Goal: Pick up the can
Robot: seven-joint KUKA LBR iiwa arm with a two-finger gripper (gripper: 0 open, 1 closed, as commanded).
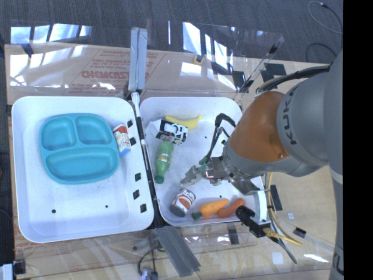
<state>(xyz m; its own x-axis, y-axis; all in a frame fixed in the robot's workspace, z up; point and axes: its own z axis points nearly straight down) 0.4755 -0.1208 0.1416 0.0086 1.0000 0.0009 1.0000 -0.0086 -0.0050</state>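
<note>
A small white and red can (183, 201) lies on its side near the front edge of the right bin (228, 107). My gripper (201, 174) hovers just above and to the right of it, over the middle of that bin. Its fingers are spread, with nothing between them. The grey arm with its orange band (259, 134) covers the bin's right part. A second small red and white container with a blue end (121, 139) rests in the left bin (29, 214), against the edge of the blue plate.
The right bin also holds a banana (184, 121), a black and white packet (172, 134), a green bottle (164, 158) and a carrot (212, 207) beside the can. A blue divided plate (78, 147) lies in the left bin. Cables trail at the front right.
</note>
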